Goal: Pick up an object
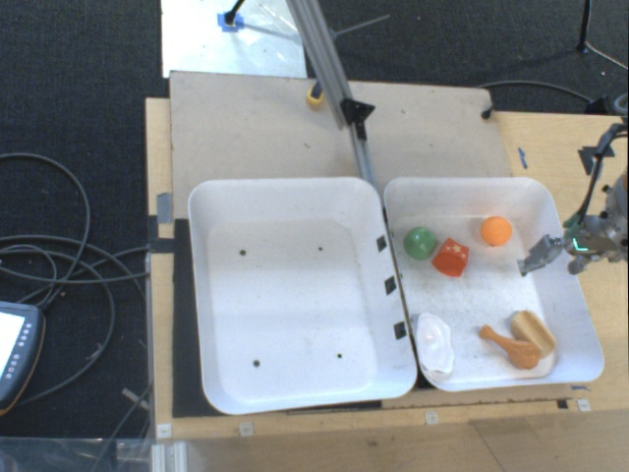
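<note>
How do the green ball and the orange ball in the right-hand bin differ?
The green ball is dark green; the orange ball is bright orange. The green ball sits near the bin's left wall, beside the red block; the orange ball lies apart, closer to the pincer. The green ball looks slightly larger. Both are round and rest on the bin floor.

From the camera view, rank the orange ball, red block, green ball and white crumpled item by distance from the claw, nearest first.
1. Small orange ball, at the back of the right bin, just left of the claw.
2. Red block, mid-bin.
3. Green ball, beside the divider.
4. White crumpled item, front left corner; close to the green ball's distance, slightly farther.
</note>
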